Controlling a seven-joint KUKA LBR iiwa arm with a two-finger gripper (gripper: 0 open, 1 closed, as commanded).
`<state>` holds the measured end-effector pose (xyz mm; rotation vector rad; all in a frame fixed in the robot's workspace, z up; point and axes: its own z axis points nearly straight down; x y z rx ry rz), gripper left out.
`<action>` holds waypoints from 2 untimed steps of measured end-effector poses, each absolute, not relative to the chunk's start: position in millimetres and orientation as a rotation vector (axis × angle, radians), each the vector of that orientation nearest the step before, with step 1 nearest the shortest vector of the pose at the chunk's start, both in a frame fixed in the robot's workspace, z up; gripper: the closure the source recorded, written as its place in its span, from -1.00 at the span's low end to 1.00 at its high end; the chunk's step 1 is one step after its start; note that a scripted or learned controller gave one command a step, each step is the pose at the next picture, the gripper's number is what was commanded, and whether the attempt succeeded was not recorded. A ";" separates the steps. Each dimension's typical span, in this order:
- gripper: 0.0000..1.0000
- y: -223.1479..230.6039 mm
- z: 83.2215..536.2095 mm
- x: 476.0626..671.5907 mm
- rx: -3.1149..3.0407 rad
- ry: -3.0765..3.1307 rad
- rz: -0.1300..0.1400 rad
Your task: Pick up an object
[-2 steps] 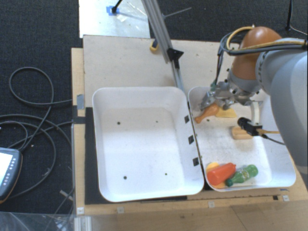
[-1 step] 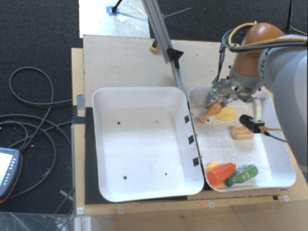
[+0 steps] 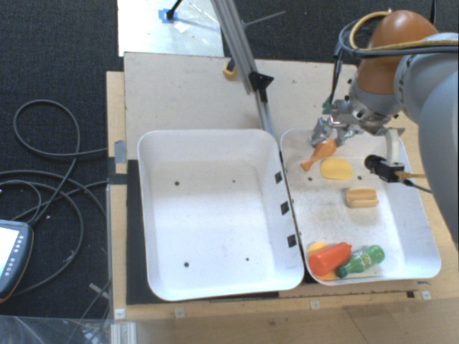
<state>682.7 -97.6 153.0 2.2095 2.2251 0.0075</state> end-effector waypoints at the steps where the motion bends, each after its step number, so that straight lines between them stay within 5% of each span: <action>1: 1.00 -101.5 218.1 687.8 2.209 2.222 0.010; 2: 1.00 -101.8 273.7 689.6 2.209 2.223 0.009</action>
